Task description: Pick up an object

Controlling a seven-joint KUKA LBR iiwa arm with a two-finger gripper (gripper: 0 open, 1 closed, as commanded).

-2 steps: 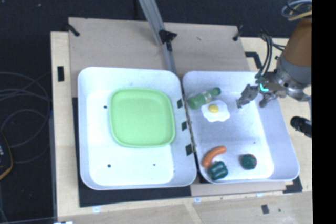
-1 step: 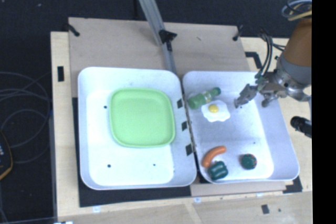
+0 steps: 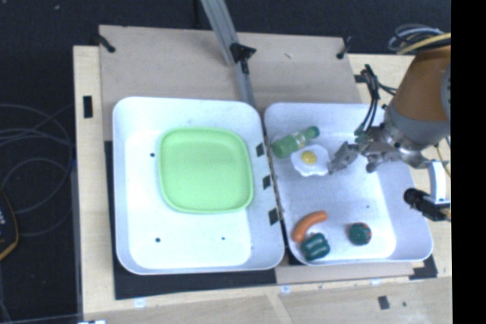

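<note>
In the right bin [image 3: 395,186] lie a green bottle [image 3: 294,141], a fried egg toy [image 3: 310,161], an orange sausage [image 3: 310,223], a green pepper [image 3: 316,245] and a dark green round toy with a red spot [image 3: 360,234]. My gripper [image 3: 343,156] hangs low over the right bin, just right of the fried egg, and one dark finger [image 3: 339,158] points toward the egg's edge. I see nothing held between the fingers.
The left bin [image 3: 137,186] holds a light green square plate [image 3: 205,169]. A grey metal pole [image 3: 216,7] slants down from the top to the gap between the bins. The arm's orange band [image 3: 425,91] sits at the right edge, with cables above it.
</note>
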